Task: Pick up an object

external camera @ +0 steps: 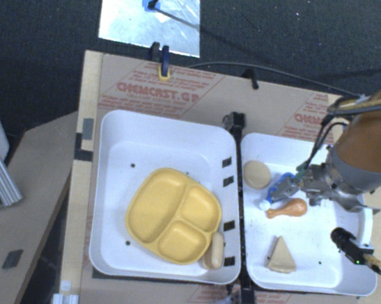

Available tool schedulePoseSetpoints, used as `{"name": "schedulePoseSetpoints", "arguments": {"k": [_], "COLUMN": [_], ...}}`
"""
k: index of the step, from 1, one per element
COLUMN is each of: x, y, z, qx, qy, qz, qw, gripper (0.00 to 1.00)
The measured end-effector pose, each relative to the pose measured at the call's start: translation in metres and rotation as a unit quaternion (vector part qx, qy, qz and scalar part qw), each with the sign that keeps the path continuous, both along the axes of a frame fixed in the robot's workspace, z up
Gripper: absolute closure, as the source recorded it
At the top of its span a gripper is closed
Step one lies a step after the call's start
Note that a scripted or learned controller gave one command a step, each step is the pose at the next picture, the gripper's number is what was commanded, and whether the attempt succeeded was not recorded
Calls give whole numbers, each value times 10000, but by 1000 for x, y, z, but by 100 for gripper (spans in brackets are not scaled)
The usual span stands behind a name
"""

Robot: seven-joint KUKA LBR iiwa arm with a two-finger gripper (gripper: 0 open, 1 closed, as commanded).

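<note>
"CHEMCAST GP" on board (158, 94) behind bins; hand (285, 188) grip state unclear, over blue obj (283, 182).

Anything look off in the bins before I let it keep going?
Nothing spilled or broken. One oddity: a small tan piece sits wedged between the yellow divided tray and the left bin's wall, touching the tray's corner, so it looks awkward to grasp.
</note>
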State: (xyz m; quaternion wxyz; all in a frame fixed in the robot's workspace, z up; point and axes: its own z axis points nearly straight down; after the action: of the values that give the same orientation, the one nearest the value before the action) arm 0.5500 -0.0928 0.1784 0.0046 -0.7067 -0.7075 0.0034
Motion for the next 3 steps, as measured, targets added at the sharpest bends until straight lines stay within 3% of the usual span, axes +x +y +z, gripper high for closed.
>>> {"name": "schedulePoseSetpoints", "arguments": {"k": [1, 3], "x": [3, 9], "y": [0, 7], "z": [6, -86], "qx": [-8, 2], "qy": [-63, -68], "qz": [11, 5], "qw": [10000, 10000], "gripper": [0, 0]}}
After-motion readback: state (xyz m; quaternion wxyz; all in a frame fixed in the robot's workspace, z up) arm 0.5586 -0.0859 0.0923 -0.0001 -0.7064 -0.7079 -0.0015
